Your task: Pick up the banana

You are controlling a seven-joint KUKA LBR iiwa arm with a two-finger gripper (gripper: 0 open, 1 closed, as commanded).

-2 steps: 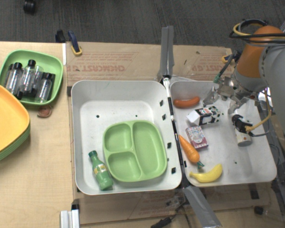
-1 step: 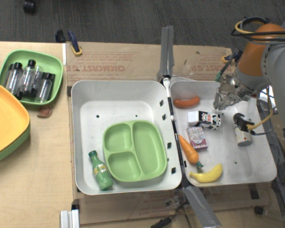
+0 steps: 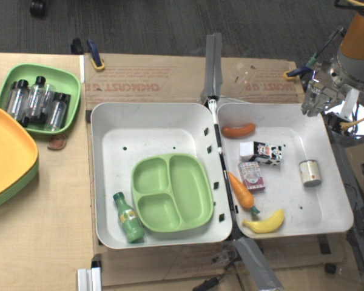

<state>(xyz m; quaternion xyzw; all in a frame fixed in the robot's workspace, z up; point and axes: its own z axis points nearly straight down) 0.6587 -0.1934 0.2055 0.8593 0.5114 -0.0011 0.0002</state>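
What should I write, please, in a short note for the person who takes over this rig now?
Gripper: above the right bin's far right corner, holding nothing visible; finger state unclear.
Banana: lying in the right bin's near left corner, next to the carrot, untouched.
Done: nothing yet.
Left: travel to the banana, descend, grasp and lift it.
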